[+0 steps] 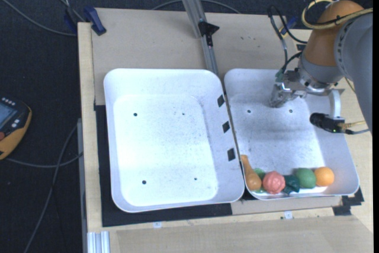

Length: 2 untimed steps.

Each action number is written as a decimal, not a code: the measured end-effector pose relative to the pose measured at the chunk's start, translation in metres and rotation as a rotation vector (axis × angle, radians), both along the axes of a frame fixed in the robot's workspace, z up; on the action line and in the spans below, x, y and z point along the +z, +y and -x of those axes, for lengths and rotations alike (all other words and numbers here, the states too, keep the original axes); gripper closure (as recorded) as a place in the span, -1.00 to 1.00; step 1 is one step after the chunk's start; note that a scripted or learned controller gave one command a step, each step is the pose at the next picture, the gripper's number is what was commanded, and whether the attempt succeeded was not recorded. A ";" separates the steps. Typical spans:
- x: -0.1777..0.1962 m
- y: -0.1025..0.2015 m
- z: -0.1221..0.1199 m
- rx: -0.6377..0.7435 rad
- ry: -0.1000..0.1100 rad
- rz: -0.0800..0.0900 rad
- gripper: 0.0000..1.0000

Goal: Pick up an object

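Gripper is hovering low over the upper part of the right bin; finger state cannot be read from this angle; objects are lying well apart from it along the bin's near edge: orange ball, green piece, pink ball, carrot-like piece; left bin is sitting beside.

We get pretty even, bright overhead light here. The left bin glares almost pure white, with soft shadow along its near wall. Around it the floor goes dark and grainy, and everything looks slightly soft.
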<state>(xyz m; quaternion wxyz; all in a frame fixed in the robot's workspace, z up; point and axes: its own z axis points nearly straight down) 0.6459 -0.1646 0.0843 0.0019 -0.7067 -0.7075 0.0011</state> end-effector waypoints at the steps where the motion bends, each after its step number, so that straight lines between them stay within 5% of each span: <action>1: 0.004 0.051 -0.014 0.003 -0.005 0.000 1.00; 2: 0.004 0.088 -0.021 0.002 -0.005 0.000 1.00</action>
